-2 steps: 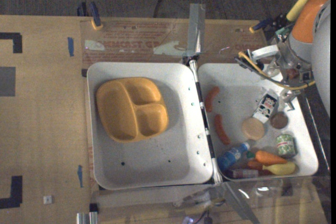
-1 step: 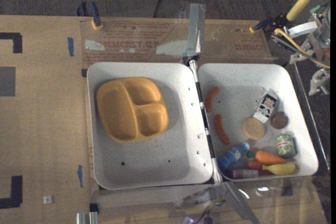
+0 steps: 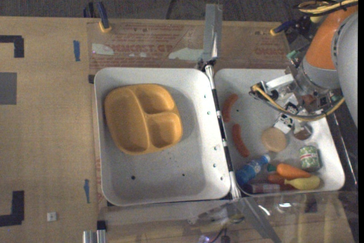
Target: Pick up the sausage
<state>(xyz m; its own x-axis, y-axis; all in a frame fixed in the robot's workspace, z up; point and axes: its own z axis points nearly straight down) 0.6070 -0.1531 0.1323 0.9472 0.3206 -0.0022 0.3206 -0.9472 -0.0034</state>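
The sausage (image 3: 240, 140) lies in the right bin (image 3: 336, 178) by its left wall, long axis running near-to-far, left of the claw (image 3: 291, 120), whose state cannot be told.

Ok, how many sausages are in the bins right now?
2, both in the right bin along its left side. One sausage lies near the upper left, the other sausage just below it, toward the middle. More could be hidden under the gripper.
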